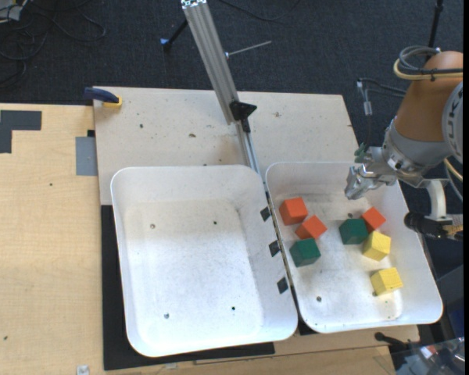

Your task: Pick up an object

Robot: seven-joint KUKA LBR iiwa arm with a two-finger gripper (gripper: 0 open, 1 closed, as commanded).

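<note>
**A:** Where is the hand (359, 184) sitting right now?

**B:** It is hanging over the upper right part of the right bin (422, 307), above bare white floor — just up and left of the orange cube (374, 219) near the right wall. The grey arm (426, 123) is reaching in from the right, its orange band showing above the wrist.

**A:** Is it gripping anything?

**B:** I cannot tell. The metal tip is small and blurred from this slant, so whether it is released or clenched is not readable; no block is showing between its fingers.

**A:** And the blocks?

**B:** All seven are lying in the right bin. Toward the left, an orange cube (295, 209) is sitting highest, another orange cube (312, 227) is just below and right of it, and a green cube (305, 251) is just beneath that one. Toward the right, a dark green cube (352, 231) is resting beside the orange one by the wall, a yellow cube (377, 245) is touching or nearly touching both, and a second yellow cube (386, 280) is lying apart, lower down.

**A:** The other bin?

**B:** The left bin (141, 182) is sitting beside it on the worktop (172, 123) — with an aluminium rail (211, 53) slanting up behind the pair.
</note>
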